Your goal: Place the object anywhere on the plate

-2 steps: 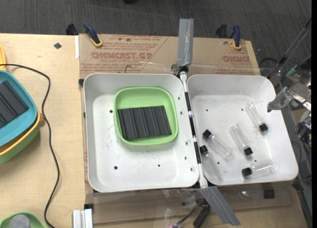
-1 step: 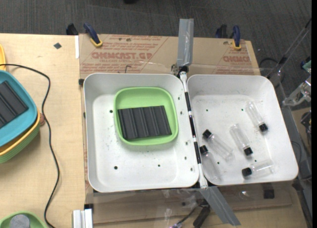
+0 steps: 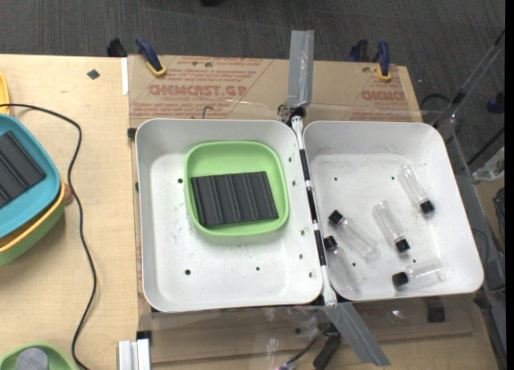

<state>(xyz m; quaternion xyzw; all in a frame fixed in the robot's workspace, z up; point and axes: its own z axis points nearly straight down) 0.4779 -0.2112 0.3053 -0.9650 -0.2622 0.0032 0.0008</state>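
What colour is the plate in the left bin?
Light green plate, with a dark grey ribbed pad lying on it; clearest in the camera view.

Two shallow white bins, left point(image 3: 161, 264) and right point(image 3: 357, 164), sat side by side at the robot's station, their rims touching along a seam fitted with black clips point(image 3: 306, 177). Behind them lay a printed cardboard sheet point(image 3: 201, 87), pinned by a left clamp point(image 3: 151, 57) and a right clamp point(image 3: 382, 62), both blue with orange tips. A grey tape strip point(image 3: 300, 67) ran up from the seam.
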